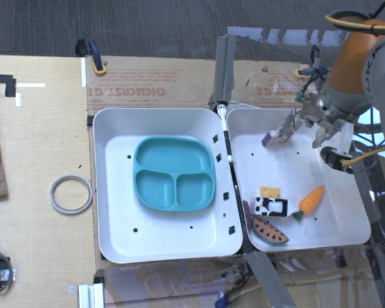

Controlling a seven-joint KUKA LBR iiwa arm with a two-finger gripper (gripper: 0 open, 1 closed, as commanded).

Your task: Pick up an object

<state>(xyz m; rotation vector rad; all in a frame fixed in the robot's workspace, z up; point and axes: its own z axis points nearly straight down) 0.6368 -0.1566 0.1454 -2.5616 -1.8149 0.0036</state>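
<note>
Brown card behind the bins bears unreadable mirrored red print; jaws spread open, gripping nothing

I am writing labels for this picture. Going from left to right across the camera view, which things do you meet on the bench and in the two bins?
Tape ring → teal divided plate in the left bin → watermelon slice → toy carrot in the right bin → gripper. The yellow and black-and-white pieces sit above the watermelon, so their order is unclear.

A divided plate lies in the left bin; toys fill the right bin.
</note>
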